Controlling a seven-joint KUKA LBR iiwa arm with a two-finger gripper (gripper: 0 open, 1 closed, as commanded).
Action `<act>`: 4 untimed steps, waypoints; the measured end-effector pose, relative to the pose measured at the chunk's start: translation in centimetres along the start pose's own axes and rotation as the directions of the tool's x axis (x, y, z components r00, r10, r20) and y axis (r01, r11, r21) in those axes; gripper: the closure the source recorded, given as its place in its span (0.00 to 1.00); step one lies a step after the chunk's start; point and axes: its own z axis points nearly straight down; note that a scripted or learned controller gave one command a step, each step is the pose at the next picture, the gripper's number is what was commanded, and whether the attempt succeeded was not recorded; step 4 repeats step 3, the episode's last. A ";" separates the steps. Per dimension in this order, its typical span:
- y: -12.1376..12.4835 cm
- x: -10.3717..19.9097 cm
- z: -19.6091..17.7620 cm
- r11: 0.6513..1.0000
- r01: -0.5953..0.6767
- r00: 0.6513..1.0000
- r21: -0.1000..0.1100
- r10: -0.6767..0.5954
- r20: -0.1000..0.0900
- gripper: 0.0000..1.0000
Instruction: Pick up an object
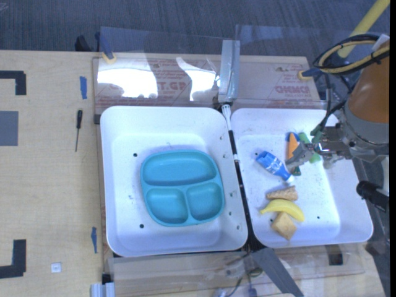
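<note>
Now | pincer (301,156) hovering by blue packet (273,164) | grip state: cannot tell | risk: sliding off, nudging banana (283,208)

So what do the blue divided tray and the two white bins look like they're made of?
The blue divided tray looks like moulded plastic with a smooth, slightly satin finish: one even colour, rounded compartment walls, soft highlights. The left bin and right bin also look like thin formed plastic, matte white, with rounded corners and rolled rims. That is judged from look alone.
</note>
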 end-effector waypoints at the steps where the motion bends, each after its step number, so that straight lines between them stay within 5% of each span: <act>1: 4.0 -0.9 12.9 0.979 0.204 0.979 0.005 -0.204 -0.002 0.00; 2: 5.4 -0.1 15.8 0.982 0.190 0.982 -0.008 -0.190 0.003 0.00; 3: 5.7 -0.1 14.9 0.982 0.191 0.982 -0.013 -0.191 0.004 1.00; 4: 5.7 -0.1 14.9 0.982 0.191 0.982 -0.013 -0.191 0.004 1.00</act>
